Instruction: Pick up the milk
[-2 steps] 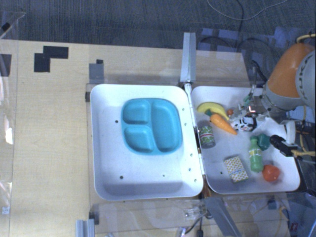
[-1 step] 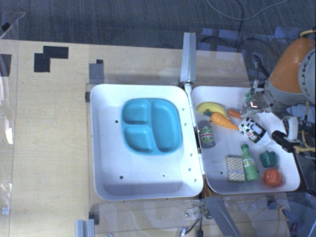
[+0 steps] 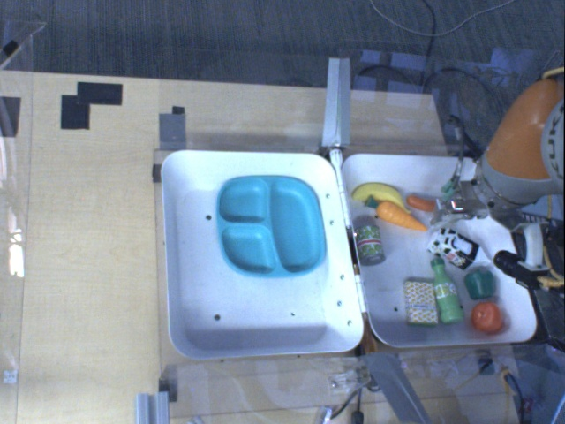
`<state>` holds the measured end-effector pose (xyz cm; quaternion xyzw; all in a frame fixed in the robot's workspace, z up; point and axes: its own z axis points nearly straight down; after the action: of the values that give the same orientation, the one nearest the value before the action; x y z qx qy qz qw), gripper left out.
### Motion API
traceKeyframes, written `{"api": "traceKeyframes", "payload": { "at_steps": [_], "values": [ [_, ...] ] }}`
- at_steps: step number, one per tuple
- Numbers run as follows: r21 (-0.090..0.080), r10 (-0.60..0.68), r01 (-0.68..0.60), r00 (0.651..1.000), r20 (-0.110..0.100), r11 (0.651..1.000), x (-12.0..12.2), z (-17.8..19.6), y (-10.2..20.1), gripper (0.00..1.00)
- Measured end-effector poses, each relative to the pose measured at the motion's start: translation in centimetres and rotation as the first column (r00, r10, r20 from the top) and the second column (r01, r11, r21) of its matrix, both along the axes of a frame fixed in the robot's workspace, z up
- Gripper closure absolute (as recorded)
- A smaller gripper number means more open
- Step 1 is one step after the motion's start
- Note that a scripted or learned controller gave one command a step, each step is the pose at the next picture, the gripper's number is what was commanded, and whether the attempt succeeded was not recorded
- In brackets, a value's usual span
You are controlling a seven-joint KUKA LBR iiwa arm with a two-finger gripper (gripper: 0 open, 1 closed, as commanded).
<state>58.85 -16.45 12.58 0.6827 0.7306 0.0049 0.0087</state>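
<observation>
A pale wooden tabletop (image 3: 88, 237) is being occupied by two shallow white bins set side by side, touching along a metal divider. The left bin (image 3: 190, 316) is being taken up by one blue plate (image 3: 269, 223) with three compartments, lying near its middle. The right bin (image 3: 388, 329) is being shared by several smaller things.

One grey arm (image 3: 530, 148) with an orange band is being reached in from the right, and its pincer (image 3: 455, 203) is being held low over the upper right part of the right bin, just above the milk. Whether the pincer is apart or together cannot be told, since its tip is being blurred among metal parts.

One milk carton (image 3: 454, 247), white with black cow patches, is being seen lying tilted in the right half of the right bin, just below the pincer and apparently not being clamped by it. No writing on it can be read.

One green bottle (image 3: 446, 294) is being seen lying just below the milk, beside one patterned packet (image 3: 421, 301). One dark can (image 3: 369, 241) with a greenish label is lying by the divider; its label is too small to be read. One yellow banana (image 3: 378, 192) and one orange carrot (image 3: 402, 217) are lying touching near the top, with one small red-orange piece (image 3: 421, 204) beside them. One teal cup (image 3: 480, 283) is sitting right of the bottle, and one red tomato (image 3: 486, 317) is sitting just below it.
</observation>
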Motion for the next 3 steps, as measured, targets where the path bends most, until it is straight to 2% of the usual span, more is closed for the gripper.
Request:
{"api": "traceKeyframes", "payload": {
  "at_steps": [1,2,3],
  "values": [
    [0.003,-0.001,0.001,1.0,-0.01,1.0,-0.3,-0.5,0.1,0.0],
    [0.002,0.158,-0.158,0.987,-0.011,0.987,-4.4,-2.9,-4.1,0.0],
    [-0.002,0.157,-0.157,0.988,-0.002,0.988,-4.0,-1.6,-4.2,1.0]
  ]
}}
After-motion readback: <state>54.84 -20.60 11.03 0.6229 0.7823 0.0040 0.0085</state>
